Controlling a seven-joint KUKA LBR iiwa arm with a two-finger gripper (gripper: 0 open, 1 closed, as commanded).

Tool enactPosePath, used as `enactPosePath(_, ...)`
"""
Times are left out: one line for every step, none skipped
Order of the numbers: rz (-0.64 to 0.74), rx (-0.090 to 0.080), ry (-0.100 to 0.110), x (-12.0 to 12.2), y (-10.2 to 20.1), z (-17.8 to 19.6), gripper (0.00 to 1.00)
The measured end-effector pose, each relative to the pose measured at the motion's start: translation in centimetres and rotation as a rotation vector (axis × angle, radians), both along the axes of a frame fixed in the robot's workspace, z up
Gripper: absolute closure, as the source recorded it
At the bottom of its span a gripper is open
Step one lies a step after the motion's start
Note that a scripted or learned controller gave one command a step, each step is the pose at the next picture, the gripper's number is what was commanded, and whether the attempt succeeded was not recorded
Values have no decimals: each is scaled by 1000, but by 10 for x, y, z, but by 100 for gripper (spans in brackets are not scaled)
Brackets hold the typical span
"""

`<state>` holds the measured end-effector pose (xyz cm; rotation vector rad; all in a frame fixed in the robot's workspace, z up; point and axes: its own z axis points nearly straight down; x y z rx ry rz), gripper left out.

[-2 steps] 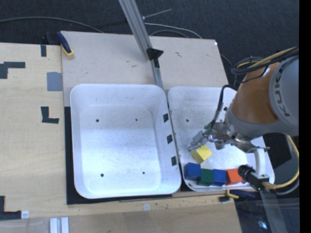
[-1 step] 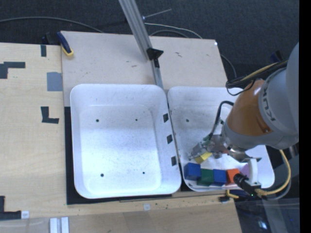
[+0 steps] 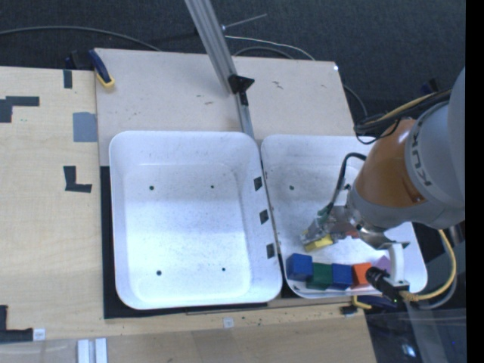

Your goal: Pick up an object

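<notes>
My gripper (image 3: pixel 324 228) is low inside the right bin (image 3: pixel 302 165), near its front half, at the end of the grey arm with the orange band (image 3: pixel 386 176). A small yellow object (image 3: pixel 318 242) lies right at the gripper's tip, touching or just under it. Whether it is gripped is hidden by the wrist. Along the bin's front wall a row of blocks sits just below the gripper: a blue block (image 3: pixel 300 265), a green block (image 3: pixel 321 275), a second blue block (image 3: pixel 342 275), an orange block (image 3: pixel 362 272) and a purple piece (image 3: pixel 383 263).
The left bin (image 3: pixel 125 203) stands beside the right one, sharing a middle wall. A slanted metal pole (image 3: pixel 215 40) crosses the bench at the back. Cables run along the arm at the right edge. A yellow-and-blue tool (image 3: pixel 101 69) lies at the bench's far left corner.
</notes>
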<state>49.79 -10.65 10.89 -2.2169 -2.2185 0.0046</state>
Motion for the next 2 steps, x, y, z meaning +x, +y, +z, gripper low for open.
enactPosePath(11, 1, -14, 85, 98, 86, 100)
enactPosePath(7, 1, -3, 94, 152, 82, 100)
